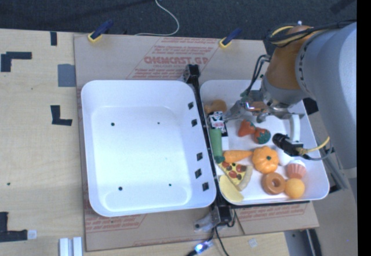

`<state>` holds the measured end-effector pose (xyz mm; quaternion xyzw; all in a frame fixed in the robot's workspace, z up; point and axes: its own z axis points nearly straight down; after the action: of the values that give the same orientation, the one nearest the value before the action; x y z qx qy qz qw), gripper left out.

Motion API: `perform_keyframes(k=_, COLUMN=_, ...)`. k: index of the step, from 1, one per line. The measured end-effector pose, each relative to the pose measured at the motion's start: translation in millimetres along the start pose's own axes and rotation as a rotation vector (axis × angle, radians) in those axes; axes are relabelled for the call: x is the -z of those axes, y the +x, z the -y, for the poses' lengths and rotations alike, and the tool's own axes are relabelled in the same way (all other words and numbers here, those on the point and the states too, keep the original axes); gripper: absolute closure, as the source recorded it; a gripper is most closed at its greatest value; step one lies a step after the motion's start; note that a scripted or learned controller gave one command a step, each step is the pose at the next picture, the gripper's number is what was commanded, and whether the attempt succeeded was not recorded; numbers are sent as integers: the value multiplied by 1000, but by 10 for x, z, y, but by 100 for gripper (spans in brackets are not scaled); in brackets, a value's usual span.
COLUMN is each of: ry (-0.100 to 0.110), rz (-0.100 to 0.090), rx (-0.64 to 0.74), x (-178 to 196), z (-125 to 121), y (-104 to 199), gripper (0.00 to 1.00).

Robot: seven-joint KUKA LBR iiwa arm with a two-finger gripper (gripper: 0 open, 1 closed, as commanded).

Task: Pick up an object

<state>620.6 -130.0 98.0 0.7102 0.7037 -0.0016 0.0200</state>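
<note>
- Nearest to me, along the front edge of the right bin (317,194), I am seeing a pale yellow banana-like piece (231,192) lying against the front-left corner, with a pizza slice (235,172) resting just behind it.
- To the right of those, a glazed doughnut (272,182) is sitting beside a small orange ball (294,188), and a pink cupcake (295,168) is standing just behind that ball.
- A little further back, a toy pumpkin (265,159) is sitting in the middle of the bin, touching the tip of a carrot (236,156) that is lying to its left.
- Along the bin's left wall I am making out a green stick-shaped item (216,143) with a small black-and-white box (217,120) at its far end.
- Behind the pumpkin, a red and green piece (253,131) is lying just below the gripper (255,108).
- The gripper is hanging low over the back half of the right bin; I cannot tell how its claw is set, and I am seeing nothing between it.
- A brownish round item (215,106) is lying at the back-left corner, just left of the gripper.
- The left bin (93,98) is sitting alongside, touching the right one at the divider.
- Furthest back, the grey arm (327,75) with its orange band (284,66) is reaching in from the right.
</note>
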Motion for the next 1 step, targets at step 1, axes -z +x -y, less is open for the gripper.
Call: perform_keyframes(k=1, ry=-15, rz=-2, rx=-8, x=10, z=-10, y=16, gripper=0)
